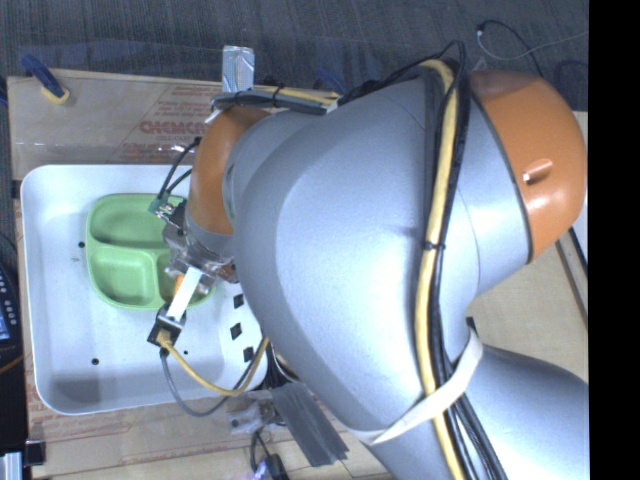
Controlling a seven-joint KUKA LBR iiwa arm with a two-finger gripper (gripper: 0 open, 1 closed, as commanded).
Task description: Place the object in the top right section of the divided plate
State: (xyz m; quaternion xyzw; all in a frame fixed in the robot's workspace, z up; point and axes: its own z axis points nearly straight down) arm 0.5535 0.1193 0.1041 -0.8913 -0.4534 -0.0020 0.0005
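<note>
Grey arm of mine hid the right bin; my gripper hung over the green plate in the left bin, whether wide or narrow I couldn't tell.

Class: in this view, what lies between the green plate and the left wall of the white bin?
In the camera view, only bare white bin floor lies between the plate and the bin's left wall; no object sits on that stretch.
</note>
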